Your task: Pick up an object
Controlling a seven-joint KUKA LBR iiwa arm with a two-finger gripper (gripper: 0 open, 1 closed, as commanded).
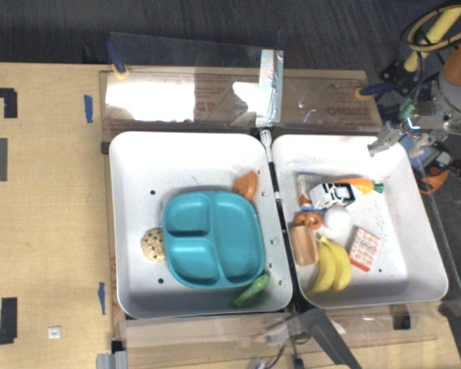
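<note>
The right bin [422,244] holds a bunch of yellow bananas [332,265], a brown cylinder [303,245], a small reddish ring-shaped piece [308,220], a white ball [337,221], a black-and-white carton [332,194], an orange carrot-like piece [363,184] and a red-and-white packet [364,248]. My gripper [386,140] hangs at the back right corner of this bin, above its rim and apart from every object. The grey arm [453,98] rises behind it at the right edge.
The left bin [131,167] carries a teal divided plate [213,238], a cookie [153,244] to its left, a brown pastry [247,184] at its back right and a green vegetable [252,290] at its front right. A clear panel [192,91] stands behind the bins.
</note>
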